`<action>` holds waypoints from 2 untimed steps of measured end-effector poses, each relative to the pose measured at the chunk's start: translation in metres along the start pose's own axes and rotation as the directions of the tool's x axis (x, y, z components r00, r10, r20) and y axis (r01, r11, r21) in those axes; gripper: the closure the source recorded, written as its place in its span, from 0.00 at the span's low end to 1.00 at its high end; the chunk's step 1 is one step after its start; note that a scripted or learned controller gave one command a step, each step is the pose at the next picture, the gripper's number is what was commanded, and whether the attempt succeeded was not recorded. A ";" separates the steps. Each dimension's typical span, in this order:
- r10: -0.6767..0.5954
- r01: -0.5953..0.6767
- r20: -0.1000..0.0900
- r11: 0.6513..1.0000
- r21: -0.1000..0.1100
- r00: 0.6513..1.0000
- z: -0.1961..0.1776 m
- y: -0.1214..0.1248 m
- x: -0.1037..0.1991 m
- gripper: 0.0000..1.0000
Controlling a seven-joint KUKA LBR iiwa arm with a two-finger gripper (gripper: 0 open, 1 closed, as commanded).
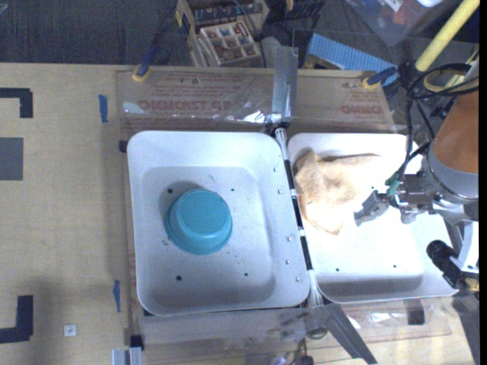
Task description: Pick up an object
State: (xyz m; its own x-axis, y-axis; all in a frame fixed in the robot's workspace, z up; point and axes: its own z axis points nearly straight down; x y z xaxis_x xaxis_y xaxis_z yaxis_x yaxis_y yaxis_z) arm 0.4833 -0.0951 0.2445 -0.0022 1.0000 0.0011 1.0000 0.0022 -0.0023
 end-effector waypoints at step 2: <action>-0.007 0.007 0.001 1.000 -0.002 1.000 0.084 0.073 -0.035 0.00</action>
State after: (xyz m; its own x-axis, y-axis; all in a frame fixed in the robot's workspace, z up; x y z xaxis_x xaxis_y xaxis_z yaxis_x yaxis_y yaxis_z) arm 0.5563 -0.1296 0.1605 -0.0088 1.0000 0.0002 1.0000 0.0088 -0.0002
